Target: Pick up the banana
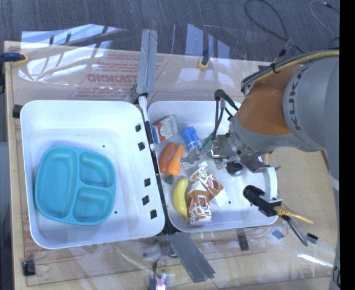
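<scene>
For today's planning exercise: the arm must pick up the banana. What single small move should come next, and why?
Probably shift the gripper toward the view's lower left. The banana lies near the right bin's front-left corner, beside the patterned carton, while the gripper hangs over the carrot and bottle, off target.

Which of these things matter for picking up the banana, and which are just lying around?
For the job: banana in the right bin; the gripper over that bin.

Lying about: carrot, patterned carton, blue bottle, small carton, and the blue divided plate in the left bin.
</scene>
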Controlling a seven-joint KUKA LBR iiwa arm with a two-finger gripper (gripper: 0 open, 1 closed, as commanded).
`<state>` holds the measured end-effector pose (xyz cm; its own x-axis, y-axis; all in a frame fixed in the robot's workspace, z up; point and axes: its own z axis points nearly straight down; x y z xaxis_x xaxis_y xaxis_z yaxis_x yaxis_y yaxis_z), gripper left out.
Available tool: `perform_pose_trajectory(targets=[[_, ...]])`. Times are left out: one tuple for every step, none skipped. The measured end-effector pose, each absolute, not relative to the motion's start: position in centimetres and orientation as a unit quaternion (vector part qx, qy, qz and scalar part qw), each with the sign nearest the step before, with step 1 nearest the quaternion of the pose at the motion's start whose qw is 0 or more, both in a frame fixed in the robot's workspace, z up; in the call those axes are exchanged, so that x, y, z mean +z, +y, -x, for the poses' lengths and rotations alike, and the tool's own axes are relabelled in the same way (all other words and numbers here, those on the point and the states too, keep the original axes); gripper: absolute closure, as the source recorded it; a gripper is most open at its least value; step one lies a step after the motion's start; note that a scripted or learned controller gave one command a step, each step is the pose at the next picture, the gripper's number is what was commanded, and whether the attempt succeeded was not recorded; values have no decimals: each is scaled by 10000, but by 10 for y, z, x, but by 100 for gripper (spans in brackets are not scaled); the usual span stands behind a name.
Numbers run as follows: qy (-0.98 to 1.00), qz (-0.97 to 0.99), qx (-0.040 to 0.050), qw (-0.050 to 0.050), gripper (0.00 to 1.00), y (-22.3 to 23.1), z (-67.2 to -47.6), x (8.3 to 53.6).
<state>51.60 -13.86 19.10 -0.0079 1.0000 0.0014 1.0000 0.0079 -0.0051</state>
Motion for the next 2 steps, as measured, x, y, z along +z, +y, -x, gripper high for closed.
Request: perform_pose_trajectory(targets=[[-7363,6766,-39,-87,0,-113,-493,113],[-7384,6741,-113,-161,0,-118,-489,108]])
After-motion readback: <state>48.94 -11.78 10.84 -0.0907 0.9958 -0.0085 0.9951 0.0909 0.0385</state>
